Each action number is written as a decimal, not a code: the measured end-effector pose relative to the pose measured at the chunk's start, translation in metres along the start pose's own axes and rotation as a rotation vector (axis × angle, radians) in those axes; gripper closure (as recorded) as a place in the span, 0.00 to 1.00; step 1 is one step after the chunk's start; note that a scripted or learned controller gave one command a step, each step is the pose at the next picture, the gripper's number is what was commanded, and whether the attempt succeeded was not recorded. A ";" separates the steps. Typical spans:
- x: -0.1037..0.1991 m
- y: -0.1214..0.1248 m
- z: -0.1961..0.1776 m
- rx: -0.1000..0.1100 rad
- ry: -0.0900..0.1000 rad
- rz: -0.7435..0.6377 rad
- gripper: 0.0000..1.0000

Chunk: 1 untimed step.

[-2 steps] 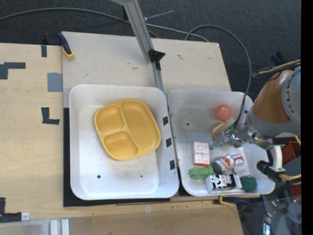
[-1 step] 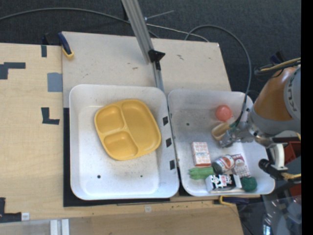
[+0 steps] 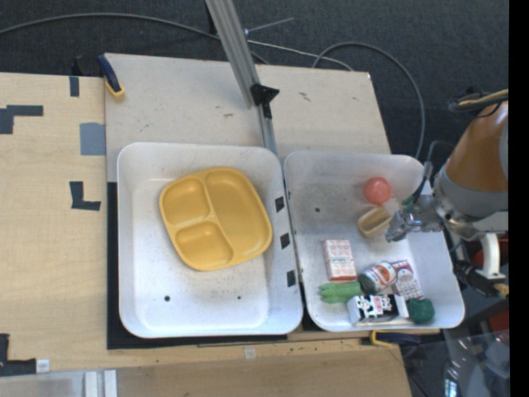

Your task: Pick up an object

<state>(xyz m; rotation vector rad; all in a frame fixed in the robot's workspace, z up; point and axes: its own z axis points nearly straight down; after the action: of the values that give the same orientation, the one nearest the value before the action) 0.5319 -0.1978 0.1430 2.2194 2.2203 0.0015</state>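
Note:
The right bin (image 3: 331,172) holds a pink-red ball (image 3: 378,190), a tan cup-like piece (image 3: 374,221), a small red-and-white box (image 3: 339,260), a tin can (image 3: 378,276), a green object (image 3: 339,292), a black-and-white packet (image 3: 377,307) and a dark green lump (image 3: 421,309). My gripper (image 3: 400,225) hangs low at the bin's right side, just right of the tan piece and below the ball. Nothing shows between its fingers.
The left bin (image 3: 140,288) holds a yellow divided plate (image 3: 216,217). A metal pole (image 3: 233,35) slants over the bench behind the bins. A clamp (image 3: 110,76) sits at the back left. Cables run behind the right bin.

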 end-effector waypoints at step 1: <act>0.001 -0.001 -0.042 -0.001 0.000 -0.001 1.00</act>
<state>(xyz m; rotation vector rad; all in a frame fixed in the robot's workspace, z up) 0.5305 -0.1967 0.1855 2.2176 2.2213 0.0020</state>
